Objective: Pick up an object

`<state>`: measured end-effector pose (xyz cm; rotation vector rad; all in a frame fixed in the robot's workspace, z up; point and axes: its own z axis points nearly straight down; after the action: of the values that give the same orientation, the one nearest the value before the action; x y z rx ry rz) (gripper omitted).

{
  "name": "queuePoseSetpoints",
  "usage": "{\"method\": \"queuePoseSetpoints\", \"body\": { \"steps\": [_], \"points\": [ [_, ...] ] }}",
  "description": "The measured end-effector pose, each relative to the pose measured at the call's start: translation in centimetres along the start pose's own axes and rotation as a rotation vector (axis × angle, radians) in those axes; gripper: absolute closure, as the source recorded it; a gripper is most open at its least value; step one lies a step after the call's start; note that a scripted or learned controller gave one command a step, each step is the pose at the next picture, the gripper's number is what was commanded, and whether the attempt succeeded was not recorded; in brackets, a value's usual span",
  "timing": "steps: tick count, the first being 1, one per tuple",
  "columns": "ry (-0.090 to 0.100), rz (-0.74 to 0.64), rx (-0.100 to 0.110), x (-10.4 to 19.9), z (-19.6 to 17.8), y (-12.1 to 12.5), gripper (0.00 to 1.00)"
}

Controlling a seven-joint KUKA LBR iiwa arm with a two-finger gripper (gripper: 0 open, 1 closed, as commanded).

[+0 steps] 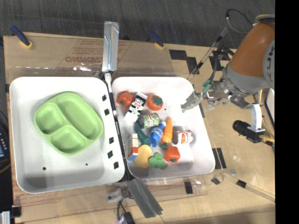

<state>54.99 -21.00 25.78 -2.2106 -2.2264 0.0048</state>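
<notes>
I see claw [189, 103] at right bin [198, 139] far rim, nothing between fingers; spread unclear, likely narrow. Toy pile lies left and toward me. Nearest target: carrot [167, 129], long axis toward claw.

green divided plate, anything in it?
Empty. The green plate in the left bin shows three bare compartments; the toys all lie in the right bin.
</notes>
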Motion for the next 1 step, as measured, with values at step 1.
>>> {"method": "queuePoseSetpoints", "body": {
  "steps": [1],
  "points": [
    [0.000,-0.007,0.000,0.10,2.96,0.42,0.00]
  ]
}}
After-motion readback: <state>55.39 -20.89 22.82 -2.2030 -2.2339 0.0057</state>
